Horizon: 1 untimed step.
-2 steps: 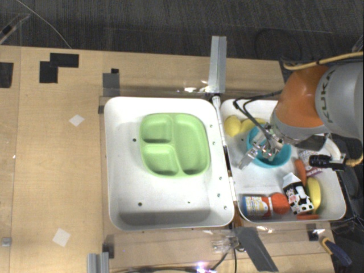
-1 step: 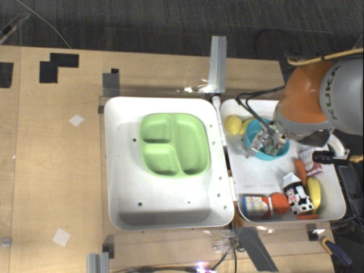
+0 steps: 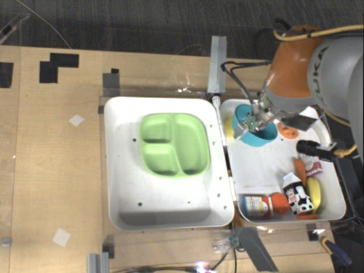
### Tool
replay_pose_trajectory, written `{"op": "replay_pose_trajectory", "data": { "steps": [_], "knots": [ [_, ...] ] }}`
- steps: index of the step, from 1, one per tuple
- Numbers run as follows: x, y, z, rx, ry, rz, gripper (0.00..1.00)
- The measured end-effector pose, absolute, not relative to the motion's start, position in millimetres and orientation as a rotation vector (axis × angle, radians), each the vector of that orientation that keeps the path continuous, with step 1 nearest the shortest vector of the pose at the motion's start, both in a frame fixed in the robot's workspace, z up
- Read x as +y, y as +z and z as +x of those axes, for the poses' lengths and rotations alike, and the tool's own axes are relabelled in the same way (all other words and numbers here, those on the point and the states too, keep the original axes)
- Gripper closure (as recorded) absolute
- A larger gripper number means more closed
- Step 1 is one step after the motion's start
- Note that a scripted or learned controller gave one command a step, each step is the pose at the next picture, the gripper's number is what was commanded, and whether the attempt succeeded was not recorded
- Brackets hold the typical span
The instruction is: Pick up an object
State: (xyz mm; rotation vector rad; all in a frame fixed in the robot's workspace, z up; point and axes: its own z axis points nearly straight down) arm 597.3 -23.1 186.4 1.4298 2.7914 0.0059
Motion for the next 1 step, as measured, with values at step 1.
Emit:
{"op": "replay_pose_trajectory", "data": {
  "steps": [1],
  "knots": [
    [28.8, 223.3, 615.0, 2.661, 0.004, 1.664, 1.0]
  ]
}}
